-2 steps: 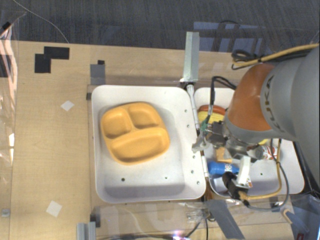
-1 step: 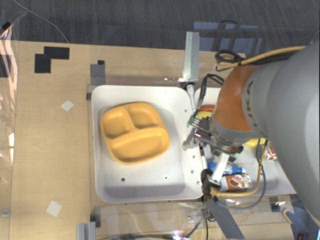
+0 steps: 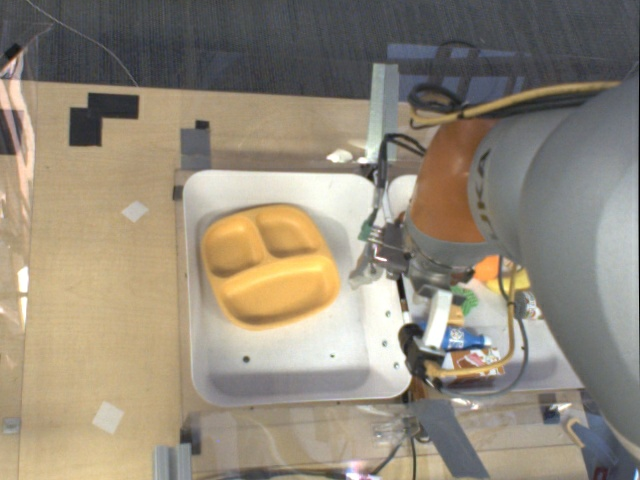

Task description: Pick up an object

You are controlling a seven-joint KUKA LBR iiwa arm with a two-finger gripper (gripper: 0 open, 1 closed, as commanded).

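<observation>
A yellow divided plate (image 3: 268, 263) lies in the left white bin (image 3: 290, 368), toward its back left. My gripper (image 3: 364, 260) hangs over the right side of that bin, just right of the plate's edge and close to the wall between the bins. I see nothing held in it. The grey arm with its orange band (image 3: 450, 193) covers much of the right bin (image 3: 540, 368). Beneath the wrist, small items lie in that bin: a blue and white packet (image 3: 452, 334), a brown packet (image 3: 470, 362), an orange object (image 3: 488, 267) and a green piece (image 3: 462, 298).
The bare floor of the left bin stretches in front of the plate. A metal post (image 3: 383, 108) stands behind the bins. Cables (image 3: 500, 98) run along the arm. Black tape marks (image 3: 100, 116) lie on the wooden bench at the far left.
</observation>
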